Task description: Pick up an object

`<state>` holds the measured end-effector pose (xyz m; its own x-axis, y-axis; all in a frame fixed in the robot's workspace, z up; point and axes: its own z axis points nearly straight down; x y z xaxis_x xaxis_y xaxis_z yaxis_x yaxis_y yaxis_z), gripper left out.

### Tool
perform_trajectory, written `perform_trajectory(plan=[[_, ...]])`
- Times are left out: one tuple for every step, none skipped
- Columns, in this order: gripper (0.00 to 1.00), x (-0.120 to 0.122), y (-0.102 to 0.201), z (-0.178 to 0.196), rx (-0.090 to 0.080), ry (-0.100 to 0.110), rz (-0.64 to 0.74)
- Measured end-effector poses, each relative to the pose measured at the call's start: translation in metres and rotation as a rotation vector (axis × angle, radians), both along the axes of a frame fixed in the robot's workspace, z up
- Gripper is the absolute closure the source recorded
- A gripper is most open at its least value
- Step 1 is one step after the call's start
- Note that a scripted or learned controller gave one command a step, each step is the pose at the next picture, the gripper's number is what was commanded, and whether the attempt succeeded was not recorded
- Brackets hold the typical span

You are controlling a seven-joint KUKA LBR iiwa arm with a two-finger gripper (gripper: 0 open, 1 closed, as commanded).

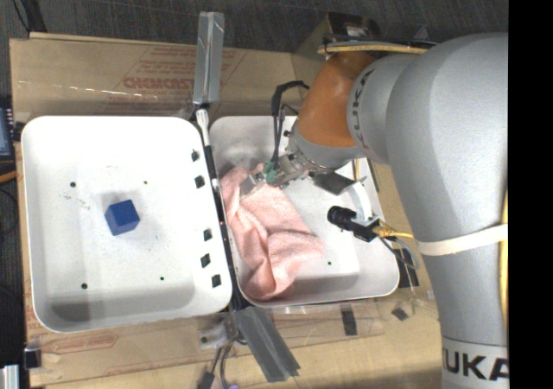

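reading "kuka" [471, 365] on the arm; tool [270, 173] above pink cloth [272, 236], its state unclear.

Left bin [52, 206]: open floor on all sides of the lone blue cube [123, 216]. Right bin [367, 279]: pink cloth [272, 240] covers its left half; the arm [406, 137] overhangs its upper right, leaving bare floor near the lower right corner.
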<state>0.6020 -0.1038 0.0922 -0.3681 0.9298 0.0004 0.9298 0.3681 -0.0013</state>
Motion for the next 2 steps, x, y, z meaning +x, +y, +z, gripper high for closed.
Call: perform_trajectory(plan=[[0.00,0.0550,-0.0107,0.0005,0.000,-0.001,-0.195],[0.00,0.0556,-0.0198,0.0008,0.000,-0.002,-0.140]])
